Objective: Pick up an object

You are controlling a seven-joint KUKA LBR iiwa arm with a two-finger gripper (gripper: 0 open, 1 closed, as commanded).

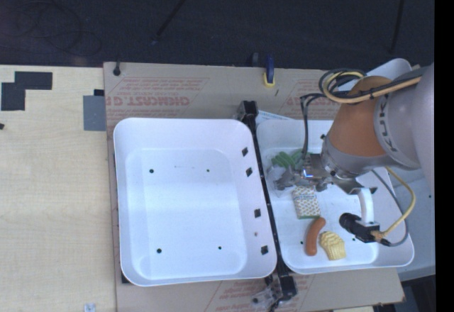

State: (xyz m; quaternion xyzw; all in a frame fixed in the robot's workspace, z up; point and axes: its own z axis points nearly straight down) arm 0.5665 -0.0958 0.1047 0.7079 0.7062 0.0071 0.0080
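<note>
Right bin (397, 257), frame right: I log gripper (289, 177) over green object (286, 159); finger state, I cannot tell. Below: checkered block (306, 202), sausage (314, 235), yellow corn (332, 245).

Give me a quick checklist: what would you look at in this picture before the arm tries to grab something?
1. Things to grab lie in the right bin: ok; sausage, yellow corn piece, checkered block, green item.
2. Claw is over that bin: ok, near the green item.
3. Claw free of any object: cannot tell.
4. Target stands apart from neighbours: not ok; sausage and corn lie close together.
5. Cables kept away from the objects: ok.
</note>
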